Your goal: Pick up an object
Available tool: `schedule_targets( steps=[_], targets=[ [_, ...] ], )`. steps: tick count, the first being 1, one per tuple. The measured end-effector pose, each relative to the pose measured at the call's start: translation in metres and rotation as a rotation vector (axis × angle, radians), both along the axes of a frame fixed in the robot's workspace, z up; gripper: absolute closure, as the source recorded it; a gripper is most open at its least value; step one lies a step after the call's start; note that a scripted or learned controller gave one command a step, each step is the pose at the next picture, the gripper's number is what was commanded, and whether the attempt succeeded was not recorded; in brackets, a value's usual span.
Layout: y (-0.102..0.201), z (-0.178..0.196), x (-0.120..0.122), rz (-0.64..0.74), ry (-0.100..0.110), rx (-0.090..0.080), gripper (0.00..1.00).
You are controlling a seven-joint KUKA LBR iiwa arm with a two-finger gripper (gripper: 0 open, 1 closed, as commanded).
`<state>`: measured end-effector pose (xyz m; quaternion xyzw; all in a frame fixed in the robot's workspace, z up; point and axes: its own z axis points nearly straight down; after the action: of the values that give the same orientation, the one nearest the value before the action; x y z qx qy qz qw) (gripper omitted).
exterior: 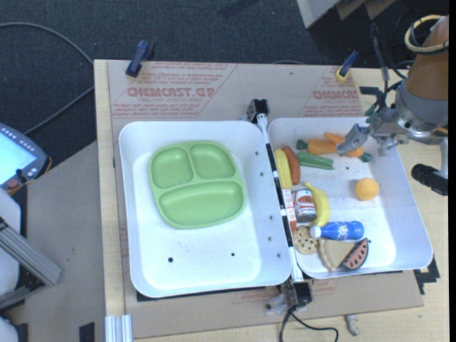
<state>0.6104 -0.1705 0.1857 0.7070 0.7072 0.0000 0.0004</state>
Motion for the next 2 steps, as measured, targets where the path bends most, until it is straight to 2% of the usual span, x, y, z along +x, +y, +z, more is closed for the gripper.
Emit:
schedule_targets(
  steps=[1, 2],
  targets=[
    [0.032, -0.099, -0.041, -0.001, -0.002, -0.001, 0.00],
    [0.069, -0.101, -0.132, -0.001, 0.002, 0.001, 0.00]
  ],
)
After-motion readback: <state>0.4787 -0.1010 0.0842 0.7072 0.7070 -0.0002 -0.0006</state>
